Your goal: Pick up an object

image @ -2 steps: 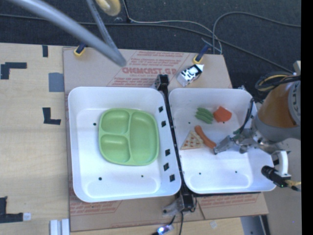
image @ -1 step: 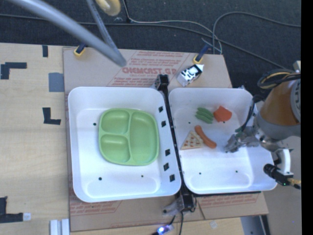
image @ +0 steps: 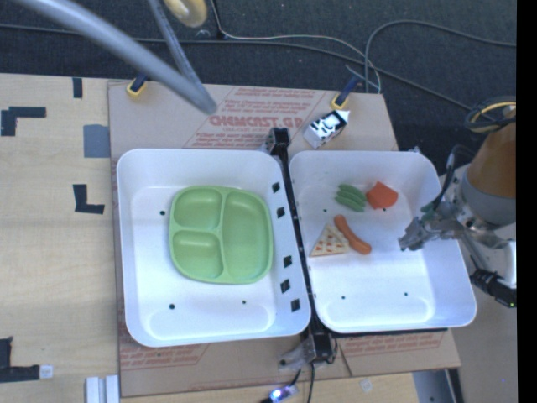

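A grey arm with an orange band is reaching in from the right over the right bin [image: 445, 300], its gripper [image: 413, 238] hanging just inside the bin's right wall; whether it is spread or pressed together cannot be told from this slanted look, as the tip is small and dark against the white floor; nothing is showing between its tips, so no object is being held.

The pickable things are lying in the upper left part of that bin, apart from the gripper: a green vegetable piece [image: 351, 196] just beside an orange-red piece [image: 382, 195], and below them an orange sausage [image: 352, 234] touching or nearly touching a tan waffle wedge [image: 330, 243]; the sausage is the nearest to the tool, with a stretch of bare floor between them.

In the left bin [image: 138, 225] a green divided plate [image: 221, 233] is sitting alone, well away from the arm.

Judging by this, the pick is only beginning; the arm is standing over the correct bin, yet no item is being grasped or lifted; closing on a chosen piece and raising it are both left to do.
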Tool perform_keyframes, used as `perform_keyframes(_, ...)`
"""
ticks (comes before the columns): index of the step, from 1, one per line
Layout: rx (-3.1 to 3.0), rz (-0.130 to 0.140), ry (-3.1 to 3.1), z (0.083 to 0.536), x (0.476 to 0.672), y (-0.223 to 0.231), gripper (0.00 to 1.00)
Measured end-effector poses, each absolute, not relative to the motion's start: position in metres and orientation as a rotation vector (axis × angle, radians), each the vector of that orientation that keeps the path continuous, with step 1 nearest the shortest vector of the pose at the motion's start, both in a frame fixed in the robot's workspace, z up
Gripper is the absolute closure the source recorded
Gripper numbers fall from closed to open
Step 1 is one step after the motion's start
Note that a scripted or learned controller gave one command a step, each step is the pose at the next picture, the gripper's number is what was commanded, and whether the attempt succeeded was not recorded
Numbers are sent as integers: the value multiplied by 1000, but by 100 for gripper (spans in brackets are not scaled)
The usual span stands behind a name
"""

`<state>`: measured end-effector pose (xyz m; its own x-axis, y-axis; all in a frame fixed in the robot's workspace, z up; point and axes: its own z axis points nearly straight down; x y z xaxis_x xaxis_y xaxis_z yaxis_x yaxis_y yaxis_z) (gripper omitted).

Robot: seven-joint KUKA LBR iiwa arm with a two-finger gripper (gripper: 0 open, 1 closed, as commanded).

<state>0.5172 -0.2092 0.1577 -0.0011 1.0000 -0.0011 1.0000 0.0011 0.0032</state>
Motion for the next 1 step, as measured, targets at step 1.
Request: perform_keyframes(1,2218,2,2220,206,509,-211,100)
